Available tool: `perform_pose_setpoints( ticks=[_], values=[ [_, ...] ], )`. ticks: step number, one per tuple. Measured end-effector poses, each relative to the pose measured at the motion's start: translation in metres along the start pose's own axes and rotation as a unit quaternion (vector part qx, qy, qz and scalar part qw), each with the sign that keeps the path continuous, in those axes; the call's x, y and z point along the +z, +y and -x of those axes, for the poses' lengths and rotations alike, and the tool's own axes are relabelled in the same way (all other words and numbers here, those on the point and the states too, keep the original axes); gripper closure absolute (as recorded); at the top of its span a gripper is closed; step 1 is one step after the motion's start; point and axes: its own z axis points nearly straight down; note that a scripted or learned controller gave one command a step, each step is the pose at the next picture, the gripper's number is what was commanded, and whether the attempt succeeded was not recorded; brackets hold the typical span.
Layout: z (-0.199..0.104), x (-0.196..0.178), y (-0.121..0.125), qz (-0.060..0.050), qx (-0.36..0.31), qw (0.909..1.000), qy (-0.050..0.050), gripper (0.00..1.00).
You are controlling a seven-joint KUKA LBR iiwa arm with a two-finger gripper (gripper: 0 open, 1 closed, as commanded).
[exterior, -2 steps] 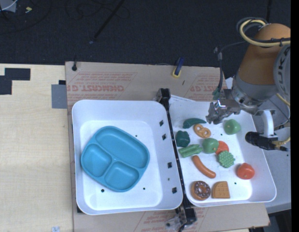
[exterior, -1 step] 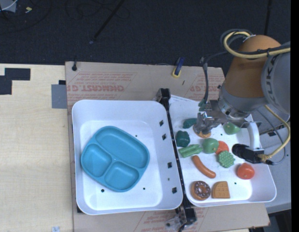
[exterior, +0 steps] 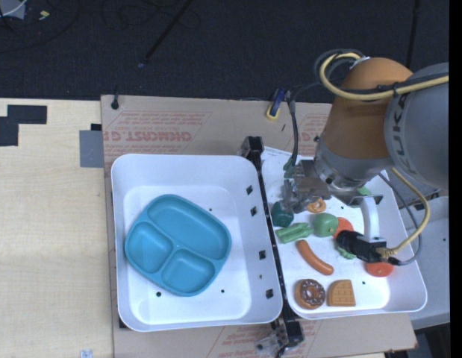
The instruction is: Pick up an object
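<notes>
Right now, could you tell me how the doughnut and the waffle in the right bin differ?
The doughnut is round with a hole and dark brown, speckled icing; the waffle is flat-bottomed with a rounded top, solid, and plain orange-tan. The doughnut lies left of the waffle. Both lie flat, side by side, near the front edge of the right bin, apart from the end effector.

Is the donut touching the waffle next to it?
Apart. The camera view shows a thin strip of white bin floor between the donut and the waffle, side by side near the right bin's front edge.

left bin (exterior: 126, 177): blue divided plate (exterior: 178, 243); bench: cardboard sheet (exterior: 186, 129) under both bins
</notes>
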Motion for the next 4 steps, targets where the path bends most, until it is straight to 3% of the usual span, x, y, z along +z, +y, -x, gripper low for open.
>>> perform_pose_setpoints(
  ticks=[1,2,3,4],
  values=[
    [-0.053,0.002,-0.011,0.0,0.001,1.0,-0.001,1.0],
    [-0.103,0.011,-0.046,-0.001,0.001,1.0,-0.001,1.0],
    [-0.103,0.016,-0.046,-0.001,0.003,1.0,-0.002,1.0],
    [-0.104,-0.003,-0.049,0.001,0.002,1.0,-0.001,1.0]
  ],
)
